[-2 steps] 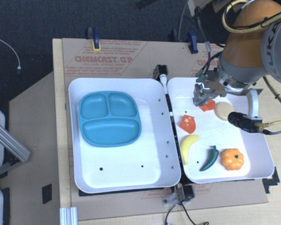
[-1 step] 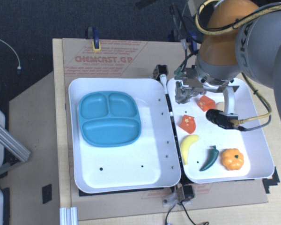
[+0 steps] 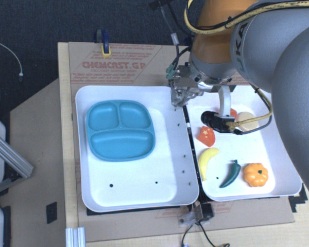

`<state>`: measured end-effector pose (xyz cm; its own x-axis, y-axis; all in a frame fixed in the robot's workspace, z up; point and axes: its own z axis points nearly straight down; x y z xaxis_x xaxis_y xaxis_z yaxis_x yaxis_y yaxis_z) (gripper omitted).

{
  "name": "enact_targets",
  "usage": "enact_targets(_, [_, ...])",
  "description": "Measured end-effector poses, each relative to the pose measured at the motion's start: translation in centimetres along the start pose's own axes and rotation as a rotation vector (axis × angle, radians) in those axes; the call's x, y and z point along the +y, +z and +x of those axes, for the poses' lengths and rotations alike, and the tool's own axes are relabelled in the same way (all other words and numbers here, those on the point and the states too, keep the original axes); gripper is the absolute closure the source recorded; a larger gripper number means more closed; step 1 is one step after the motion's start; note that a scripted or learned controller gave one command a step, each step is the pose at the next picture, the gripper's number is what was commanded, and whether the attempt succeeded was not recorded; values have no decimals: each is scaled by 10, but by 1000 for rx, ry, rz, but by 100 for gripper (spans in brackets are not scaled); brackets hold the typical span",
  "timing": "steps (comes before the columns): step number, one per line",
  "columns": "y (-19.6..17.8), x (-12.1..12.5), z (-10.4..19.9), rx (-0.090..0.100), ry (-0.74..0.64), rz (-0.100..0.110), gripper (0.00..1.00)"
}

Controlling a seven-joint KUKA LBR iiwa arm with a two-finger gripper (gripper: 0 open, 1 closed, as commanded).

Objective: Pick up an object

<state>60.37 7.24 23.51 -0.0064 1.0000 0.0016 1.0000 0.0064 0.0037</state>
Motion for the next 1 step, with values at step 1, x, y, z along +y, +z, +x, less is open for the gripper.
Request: enact_targets(1, [0, -1, -4, -2, 5, 2, 0])
